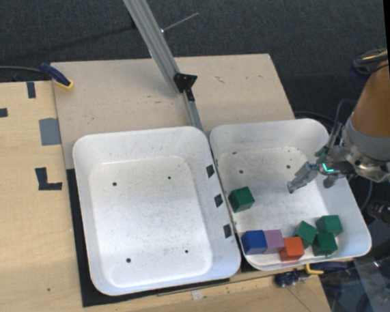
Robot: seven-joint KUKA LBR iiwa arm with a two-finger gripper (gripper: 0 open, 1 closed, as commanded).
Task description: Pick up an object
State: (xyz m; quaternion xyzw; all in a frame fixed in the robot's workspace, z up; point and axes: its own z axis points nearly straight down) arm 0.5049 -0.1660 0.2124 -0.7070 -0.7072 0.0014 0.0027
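The gripper [305, 177] hangs over the right bin [261, 135], near that bin's right wall, its grey fingers [299, 181] pointing left and down toward the bin floor. The fingers look close together, but the view is too small to tell how far apart they stand; nothing shows between them. Behind the gripper, the arm [373, 117] leans in over the right bin's right rim, its orange band uppermost.

Left of the gripper, well apart from it and near the right bin's left wall, a lone green cube [241, 198] sits on the bin floor. Along the right bin's near wall lies a cluster of blocks: a blue cube [254, 241] by the near-left corner, a pale purple block [274, 239] touching it, an orange block [293, 247] just beside that, then three green blocks [321, 234] bunched toward the near-right corner.

The left bin [139, 147] sits against the right bin's left side. A grey metal bar [156, 39] slants up from the seam between the bins' far corners.
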